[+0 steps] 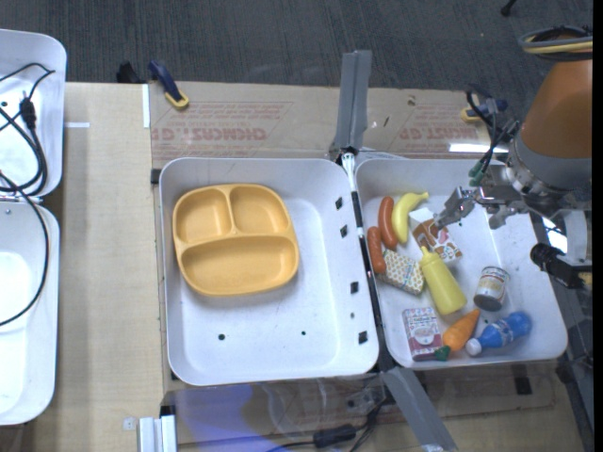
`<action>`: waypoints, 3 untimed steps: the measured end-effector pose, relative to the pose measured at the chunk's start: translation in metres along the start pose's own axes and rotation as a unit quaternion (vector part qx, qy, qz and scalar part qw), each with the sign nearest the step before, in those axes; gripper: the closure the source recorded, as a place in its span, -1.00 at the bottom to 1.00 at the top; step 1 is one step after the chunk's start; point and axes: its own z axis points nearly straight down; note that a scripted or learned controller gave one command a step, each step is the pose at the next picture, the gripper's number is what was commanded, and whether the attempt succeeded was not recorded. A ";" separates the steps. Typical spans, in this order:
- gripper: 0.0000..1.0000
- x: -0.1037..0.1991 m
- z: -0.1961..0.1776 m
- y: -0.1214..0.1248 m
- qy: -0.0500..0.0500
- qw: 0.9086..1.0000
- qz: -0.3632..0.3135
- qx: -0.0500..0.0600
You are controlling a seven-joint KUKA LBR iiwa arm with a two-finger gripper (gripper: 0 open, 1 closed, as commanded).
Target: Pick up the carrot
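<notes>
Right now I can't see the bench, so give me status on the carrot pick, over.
Gripper over right bin upper half, nothing between its fingers. Carrot lying at bin's near edge, untouched. Crowded by yellow bottle, blue bottle, small box.

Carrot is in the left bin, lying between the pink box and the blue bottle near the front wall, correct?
Not quite: the carrot is in the right bin, not the left one. The camera view shows it there, lying between the pink box and the blue bottle near the front wall. The left bin holds the yellow divided plate.
</notes>
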 end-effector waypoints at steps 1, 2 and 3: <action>-1.00 -0.041 0.114 -0.023 0.000 0.995 -0.096 -0.003; 1.00 -0.041 0.106 -0.024 0.000 0.996 -0.094 -0.003; -1.00 -0.041 0.106 -0.024 0.000 0.996 -0.094 -0.002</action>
